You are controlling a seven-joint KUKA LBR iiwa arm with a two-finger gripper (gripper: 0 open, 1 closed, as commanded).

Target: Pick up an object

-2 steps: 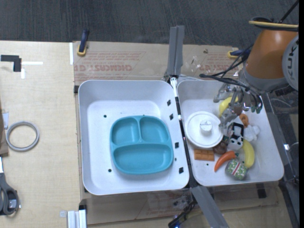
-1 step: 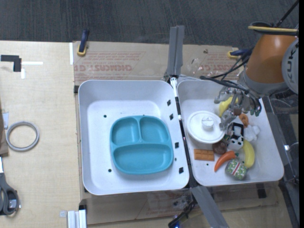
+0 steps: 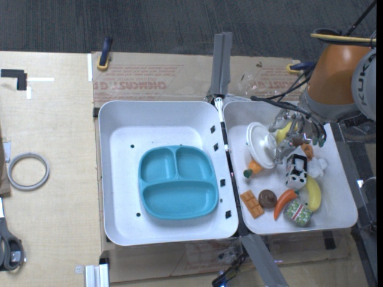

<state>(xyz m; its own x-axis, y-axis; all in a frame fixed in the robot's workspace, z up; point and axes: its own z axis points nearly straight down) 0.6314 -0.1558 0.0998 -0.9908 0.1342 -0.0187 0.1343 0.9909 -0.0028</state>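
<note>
In the right bin we see the tool lowered among a crowd of small things, its metal parts just right of a white bowl that lies tipped on its side; whether the tool is spread or closed we cannot tell, and we see nothing clearly caught in it. Directly below the tool stands a black-and-white cow toy, with a banana just right of it and a small orange piece under the bowl's lower rim. Nearer the front wall lie a waffle piece, a brown round item, a red-orange pepper and a green-and-red lump, all close together. The arm comes in from the right, its orange band above the bin's far right corner and cables trailing across that rim. The bin's far left part, behind the bowl, is bare white. In the left bin a blue divided plate sits centred, with open floor around it. On the surface to the left lies a grey tape ring.
</note>
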